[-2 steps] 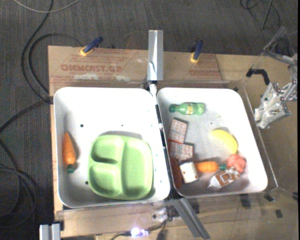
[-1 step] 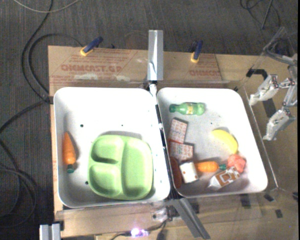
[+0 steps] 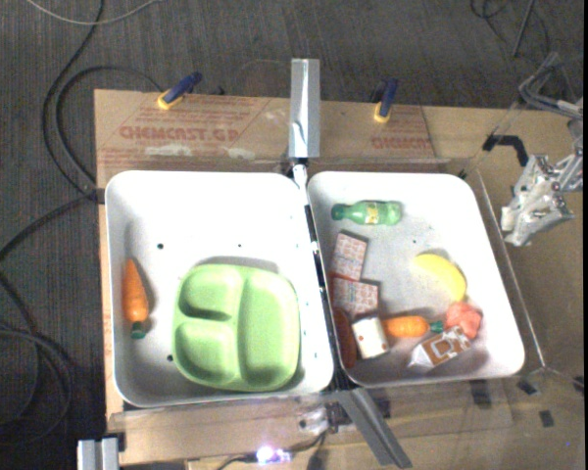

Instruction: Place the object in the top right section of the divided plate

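Observation:
A light green divided plate (image 3: 286, 360) lies in the left bin (image 3: 196, 189), toward its front right. An orange carrot (image 3: 134, 297) lies near that bin's left wall. The right bin (image 3: 490, 262) holds a green bottle (image 3: 367, 212), two checkered waffle pieces (image 3: 351, 253), a yellow fruit (image 3: 441, 273), a second carrot (image 3: 408, 327), a white block (image 3: 369, 337), a red piece (image 3: 464, 318) and a small carton (image 3: 441, 349). My gripper (image 3: 521, 221) hangs outside the right bin, just past its right wall at upper right, with nothing seen in it.
A metal post (image 3: 305, 106) stands at the back between the bins. Two clamps (image 3: 179, 89) (image 3: 383, 99) hold the cardboard backing. Cables run over the floor at left. A raised rim divides the two bins.

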Controlling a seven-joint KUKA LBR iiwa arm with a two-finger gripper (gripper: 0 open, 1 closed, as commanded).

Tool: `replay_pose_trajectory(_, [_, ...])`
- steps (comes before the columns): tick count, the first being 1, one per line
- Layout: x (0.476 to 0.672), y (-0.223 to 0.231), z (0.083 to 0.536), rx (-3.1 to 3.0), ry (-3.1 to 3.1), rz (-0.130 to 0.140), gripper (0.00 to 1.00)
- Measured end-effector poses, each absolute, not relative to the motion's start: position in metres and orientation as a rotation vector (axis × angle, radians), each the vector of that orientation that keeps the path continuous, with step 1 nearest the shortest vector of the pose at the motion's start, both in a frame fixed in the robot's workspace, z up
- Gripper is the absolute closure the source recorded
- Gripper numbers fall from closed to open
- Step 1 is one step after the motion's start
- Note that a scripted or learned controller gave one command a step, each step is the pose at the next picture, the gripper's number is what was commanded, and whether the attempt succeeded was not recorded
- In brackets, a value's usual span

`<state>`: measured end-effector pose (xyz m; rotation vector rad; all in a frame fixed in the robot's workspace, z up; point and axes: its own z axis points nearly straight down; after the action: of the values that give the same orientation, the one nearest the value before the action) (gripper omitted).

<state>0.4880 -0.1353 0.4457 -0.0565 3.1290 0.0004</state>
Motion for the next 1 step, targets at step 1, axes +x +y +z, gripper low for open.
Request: replay_pose_trajectory(1, [0.4975,-0.0673,0.2908,-0.537,3.093,0.001,1.00])
